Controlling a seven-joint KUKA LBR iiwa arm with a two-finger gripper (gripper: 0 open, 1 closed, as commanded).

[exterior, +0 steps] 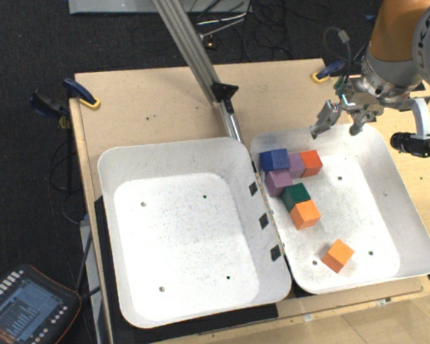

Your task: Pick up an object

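Arm: the grey robot arm with the orange band (401,26) comes in from the right, over the far right corner of the bench.
Gripper: the two-finger metal gripper (340,123) hangs over the far edge of the right bin. Its two fingers are spread apart and nothing is between them.
Right bin: a shallow white plastic bin (374,211) sits on the right side of the wooden bench (152,97). All the blocks lie in it.
Blue block: a small blue cube (274,160) lies near the far left corner of the right bin.
Purple blocks: a light purple cube (278,180) touches the blue one on its near side. Another light purple cube (295,163) sits just beside the blue one.
Red-orange block: a small red-orange cube (311,162) touches the second purple cube, nearest to the gripper but apart from it.
Green block: a dark green cube (295,194) sits just below the purple ones.
Orange blocks: one orange cube (305,214) touches the green cube. Another orange cube (337,256) lies alone near the near edge of the bin.
Left bin: a second shallow white plastic bin (130,239) sits beside the first, touching it along the middle.
Pole: a grey metal pole (193,50) slants across the far side of the bench.
Controller: a handheld screen pad (23,316) lies on the floor at the near left.
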